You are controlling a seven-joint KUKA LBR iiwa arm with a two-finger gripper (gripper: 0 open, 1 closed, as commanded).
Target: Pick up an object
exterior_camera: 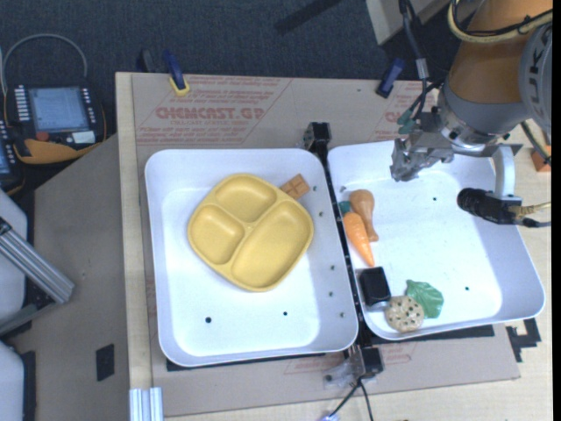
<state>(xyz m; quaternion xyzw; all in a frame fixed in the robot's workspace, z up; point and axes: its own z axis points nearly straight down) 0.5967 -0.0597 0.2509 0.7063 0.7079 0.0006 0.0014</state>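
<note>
The gripper (408,168) hangs over the right bin (491,261), can't tell its grip state; the carrot (358,237) lies below-left of it, so it should probably centre over that and drop straight down.

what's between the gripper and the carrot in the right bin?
Nothing: in the camera view, bare white bin floor separates the gripper from the carrot.

Dark blue carpet (219,24) surrounds a brown-paper-covered bench (263,103), a handheld control pendant (54,117) lying at left.
</note>
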